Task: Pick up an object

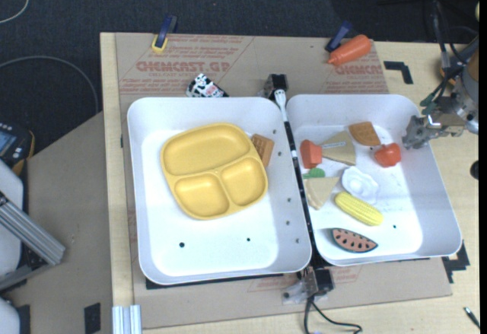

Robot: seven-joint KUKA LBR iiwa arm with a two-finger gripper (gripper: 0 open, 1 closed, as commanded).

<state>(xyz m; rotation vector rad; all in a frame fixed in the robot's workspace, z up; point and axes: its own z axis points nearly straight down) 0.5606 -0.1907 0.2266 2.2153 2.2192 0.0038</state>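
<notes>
A: Camera view: two white bins sit side by side on the counter [228, 58]. The left bin [152, 249] holds a yellow tray [213, 170], tilted, with a waffle piece [263, 147] touching its upper right edge.

B: And the right bin [434, 211]?

A: Toy food. A watermelon slice [353, 240] at the bottom, corn [358, 208] above it, a white egg [359, 184], a tomato [388, 154], a toast piece [365, 133], and a red piece [310, 152] near the divider.

B: Where's the pincer?

A: The pincer [417, 132] is at the right of the frame, over the right bin's upper right rim, just beside the tomato. Nothing sits between its tips; I cannot tell how wide it stands.

B: Anything outside the bins?

A: A carrot [350, 50] at the counter's top edge, well apart.
</notes>
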